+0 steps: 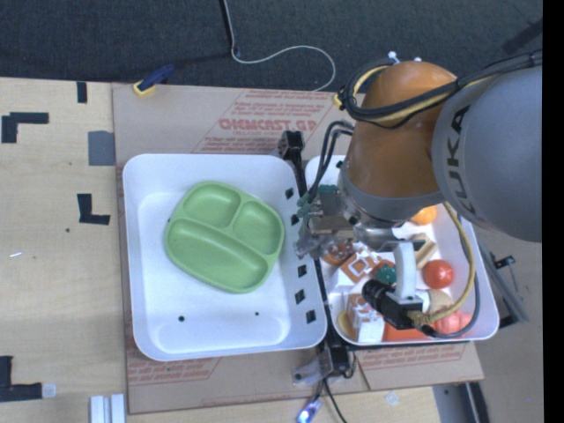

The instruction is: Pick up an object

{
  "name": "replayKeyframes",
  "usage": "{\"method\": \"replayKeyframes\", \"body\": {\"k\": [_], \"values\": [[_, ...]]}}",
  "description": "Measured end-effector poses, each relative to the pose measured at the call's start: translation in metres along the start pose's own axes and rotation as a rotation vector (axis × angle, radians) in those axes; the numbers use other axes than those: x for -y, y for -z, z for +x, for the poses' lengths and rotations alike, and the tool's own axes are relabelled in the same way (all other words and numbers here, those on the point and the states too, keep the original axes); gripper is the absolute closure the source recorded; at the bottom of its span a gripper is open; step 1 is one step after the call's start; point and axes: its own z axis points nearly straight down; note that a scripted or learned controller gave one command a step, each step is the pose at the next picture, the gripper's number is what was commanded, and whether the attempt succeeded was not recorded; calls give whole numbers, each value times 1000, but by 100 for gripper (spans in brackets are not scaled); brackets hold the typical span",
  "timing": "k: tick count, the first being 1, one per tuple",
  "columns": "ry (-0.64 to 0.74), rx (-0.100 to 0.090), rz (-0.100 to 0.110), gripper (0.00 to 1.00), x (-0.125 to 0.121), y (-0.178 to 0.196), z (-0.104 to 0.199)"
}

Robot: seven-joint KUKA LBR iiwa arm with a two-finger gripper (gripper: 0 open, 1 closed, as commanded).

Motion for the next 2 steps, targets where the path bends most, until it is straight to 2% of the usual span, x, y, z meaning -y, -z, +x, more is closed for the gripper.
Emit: {"method": "replayKeyframes", "body": {"k": [1, 2], "values": [[-3, -1, -15, 100, -1, 100, -48], [5, -2, -9, 100, 0, 128, 15]]}}
